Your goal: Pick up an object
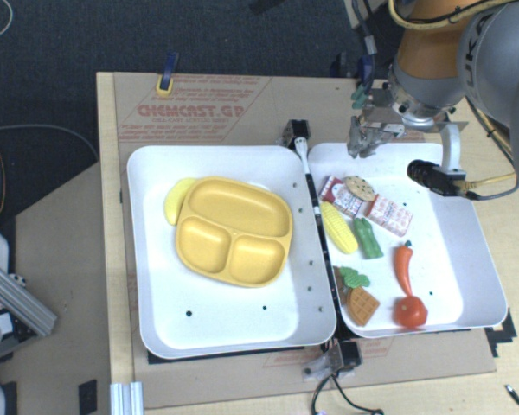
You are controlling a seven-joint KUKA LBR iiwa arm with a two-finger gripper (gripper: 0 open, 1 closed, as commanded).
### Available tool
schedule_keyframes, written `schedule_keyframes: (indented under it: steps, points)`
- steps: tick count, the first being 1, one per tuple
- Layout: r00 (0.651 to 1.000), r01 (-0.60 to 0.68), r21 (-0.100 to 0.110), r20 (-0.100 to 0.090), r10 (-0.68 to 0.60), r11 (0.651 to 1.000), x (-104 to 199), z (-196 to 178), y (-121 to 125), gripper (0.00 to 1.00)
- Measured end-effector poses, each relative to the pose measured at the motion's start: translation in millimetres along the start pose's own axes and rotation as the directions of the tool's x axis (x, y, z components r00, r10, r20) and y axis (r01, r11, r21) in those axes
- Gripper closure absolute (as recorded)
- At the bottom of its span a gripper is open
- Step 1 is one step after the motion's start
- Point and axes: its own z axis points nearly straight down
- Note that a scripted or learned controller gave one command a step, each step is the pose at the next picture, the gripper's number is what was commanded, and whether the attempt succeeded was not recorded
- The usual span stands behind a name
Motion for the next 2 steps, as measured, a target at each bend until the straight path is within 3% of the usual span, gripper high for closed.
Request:
schedule_keyframes:
  steps: [1,2]
  points:
    - [1.000,-0.003,-0.001,0.002,0.003,1.000,18,4,0,1.00]
    - [1.000,-0.006,-0.006,0.003,0.006,1.000,15,-13,-6,1.00]
